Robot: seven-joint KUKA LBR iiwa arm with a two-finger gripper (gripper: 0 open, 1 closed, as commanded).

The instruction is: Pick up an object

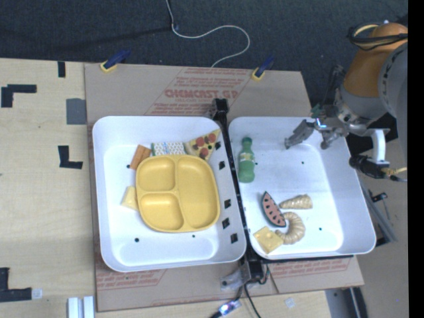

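Left bin (pixel 112 244): one yellow divided plate (pixel 177 192) over food bits. Right bin (pixel 344 230): one green bottle (pixel 246 159), watermelon slice (pixel 270 209), two croissants (pixel 295 202), cheese (pixel 267 239). Gripper (pixel 310 135) fingers spread, nothing between them.

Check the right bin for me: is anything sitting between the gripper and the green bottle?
No. In the camera view, the stretch between the gripper and the green bottle is bare white floor of the right bin.
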